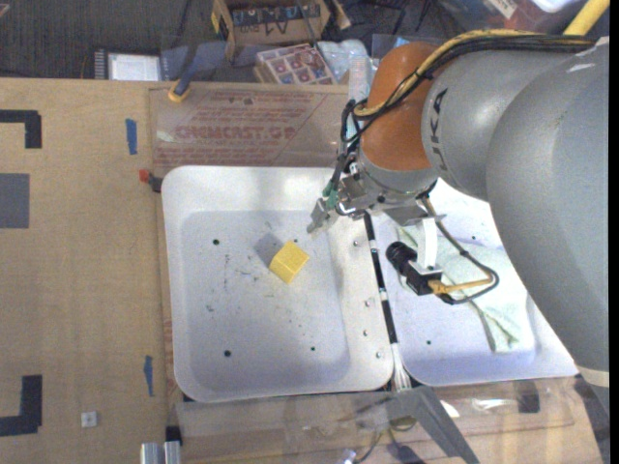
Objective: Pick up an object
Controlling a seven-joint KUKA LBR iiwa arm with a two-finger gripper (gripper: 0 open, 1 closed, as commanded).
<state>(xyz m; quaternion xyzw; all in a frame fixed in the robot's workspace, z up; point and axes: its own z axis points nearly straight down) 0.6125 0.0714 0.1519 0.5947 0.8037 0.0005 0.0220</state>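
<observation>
While jaws (324,213) hover, yellow block (288,261) lies apart.

Matt yellow block (288,261) in a scuffed white plastic bin (193,211) on a pale wooden bench (77,259).

Even, bright overhead light washes the two white bins (193,259) nearly shadeless, with a small soft shadow up-left of the yellow block (288,261). The grey arm (522,143) looms large and slightly soft at right; clutter along the top edge sits dim.
</observation>
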